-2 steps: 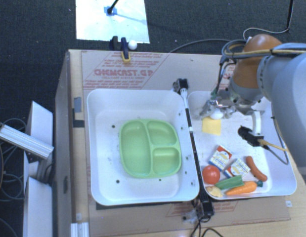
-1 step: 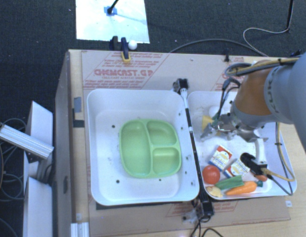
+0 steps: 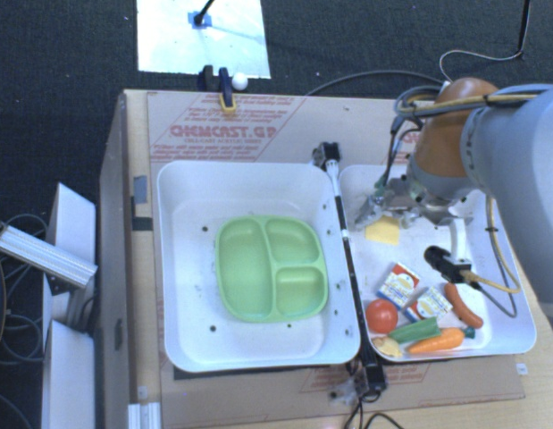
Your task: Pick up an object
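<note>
Gripper (image 3: 386,211) hovers low, open or closed I can't tell. Yellow wedge (image 3: 383,232) sits just beside it, near side. Looks like the approach; next it must settle and clamp.

The left bin (image 3: 182,239) and the right bin (image 3: 513,324) are both seen in plain white. A light green divided plate (image 3: 272,271) is shown in the left one. In the right one, a pale yellow cheese wedge (image 3: 383,232), a red tomato (image 3: 381,315), an orange carrot (image 3: 439,340), a green vegetable (image 3: 413,331) and a red-orange sausage (image 3: 464,307) are found. One small carton (image 3: 400,284) and a second carton (image 3: 430,304) are printed in white, red, yellow and blue. The tan cardboard sheet (image 3: 258,119) is marked with red lettering. The arm (image 3: 517,141) is coloured grey, with an orange band (image 3: 446,123).
</note>
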Motion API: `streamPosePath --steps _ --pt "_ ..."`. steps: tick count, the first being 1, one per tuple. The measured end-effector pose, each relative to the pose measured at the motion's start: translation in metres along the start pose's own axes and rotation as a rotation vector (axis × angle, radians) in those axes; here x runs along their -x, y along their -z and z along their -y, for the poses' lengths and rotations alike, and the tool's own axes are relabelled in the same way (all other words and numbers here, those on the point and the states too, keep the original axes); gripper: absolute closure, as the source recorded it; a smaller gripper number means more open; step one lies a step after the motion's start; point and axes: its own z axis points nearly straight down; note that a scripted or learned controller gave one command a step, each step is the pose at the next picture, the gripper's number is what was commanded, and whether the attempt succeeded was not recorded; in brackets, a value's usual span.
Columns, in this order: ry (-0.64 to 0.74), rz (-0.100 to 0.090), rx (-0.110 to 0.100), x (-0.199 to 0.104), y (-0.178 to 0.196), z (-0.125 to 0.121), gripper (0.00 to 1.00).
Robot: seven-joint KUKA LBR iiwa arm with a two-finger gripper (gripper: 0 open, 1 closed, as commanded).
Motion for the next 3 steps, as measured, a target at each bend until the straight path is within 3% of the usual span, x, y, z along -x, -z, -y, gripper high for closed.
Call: streamPosePath --steps 1,2,3 --pt "-0.002 0.0 -0.002 0.007 0.0 0.007 0.0" --pt "-0.001 0.0 0.001 0.007 0.011 0.006 1.0" --pt "-0.001 0.0 0.001 0.007 0.011 0.006 0.0"
